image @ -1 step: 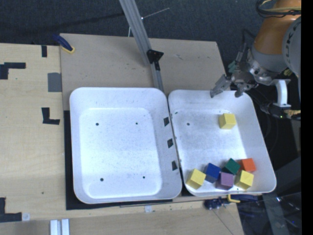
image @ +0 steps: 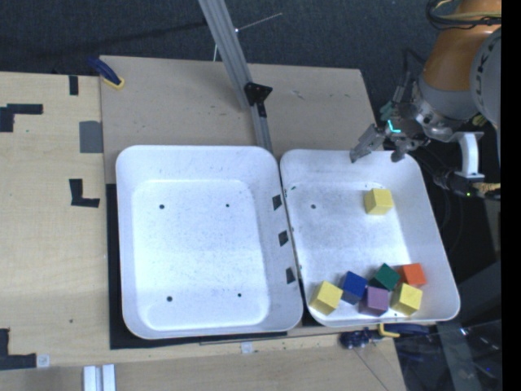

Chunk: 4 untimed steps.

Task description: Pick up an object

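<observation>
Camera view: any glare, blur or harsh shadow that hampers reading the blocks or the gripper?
Camera view: even light, soft shadows, no glare on the right bin; blocks' colours read clearly, lone yellow block sharp; gripper small, slightly soft against dark floor.

A pale wooden bench top [image: 187, 104] with black tape marks [image: 80, 192] sits over dark grey carpet floor [image: 122, 15]; a slanted grey metal pole [image: 232, 43] crosses it.

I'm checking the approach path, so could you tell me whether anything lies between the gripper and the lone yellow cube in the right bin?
Nothing visible does. The gripper hovers over the far edge of the right bin, and only bare bin floor separates it from the lone yellow cube. The other cubes cluster at the near edge.
</observation>
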### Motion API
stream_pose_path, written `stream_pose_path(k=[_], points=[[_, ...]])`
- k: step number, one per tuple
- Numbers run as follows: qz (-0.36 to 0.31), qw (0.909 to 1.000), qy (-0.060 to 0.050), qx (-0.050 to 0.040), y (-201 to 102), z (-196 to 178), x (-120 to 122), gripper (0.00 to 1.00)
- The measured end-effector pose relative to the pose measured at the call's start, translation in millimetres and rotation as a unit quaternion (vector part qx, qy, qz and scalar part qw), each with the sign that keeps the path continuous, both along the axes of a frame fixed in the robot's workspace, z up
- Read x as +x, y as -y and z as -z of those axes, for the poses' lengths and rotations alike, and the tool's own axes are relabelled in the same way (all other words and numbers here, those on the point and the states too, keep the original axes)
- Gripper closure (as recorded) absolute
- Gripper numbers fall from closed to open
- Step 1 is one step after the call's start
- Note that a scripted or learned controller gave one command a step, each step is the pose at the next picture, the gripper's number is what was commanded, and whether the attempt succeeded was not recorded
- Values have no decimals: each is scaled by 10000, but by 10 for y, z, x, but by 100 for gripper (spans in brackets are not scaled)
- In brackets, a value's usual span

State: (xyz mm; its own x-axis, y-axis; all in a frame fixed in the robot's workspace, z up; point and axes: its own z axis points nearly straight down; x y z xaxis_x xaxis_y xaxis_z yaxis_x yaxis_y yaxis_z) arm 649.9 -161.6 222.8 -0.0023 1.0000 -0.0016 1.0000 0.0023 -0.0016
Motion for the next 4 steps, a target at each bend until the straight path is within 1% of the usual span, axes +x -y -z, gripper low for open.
stream_pose_path(k=[1, 2, 3, 4], points=[[2, 10000, -29, 7, 7, 640, -50, 0], [3, 10000, -31, 7, 49, 1274, -52, 0], [3, 10000, -8, 1, 44, 1314, -56, 0], [-2, 10000, -6, 2, 38, 1211, -53, 100]])
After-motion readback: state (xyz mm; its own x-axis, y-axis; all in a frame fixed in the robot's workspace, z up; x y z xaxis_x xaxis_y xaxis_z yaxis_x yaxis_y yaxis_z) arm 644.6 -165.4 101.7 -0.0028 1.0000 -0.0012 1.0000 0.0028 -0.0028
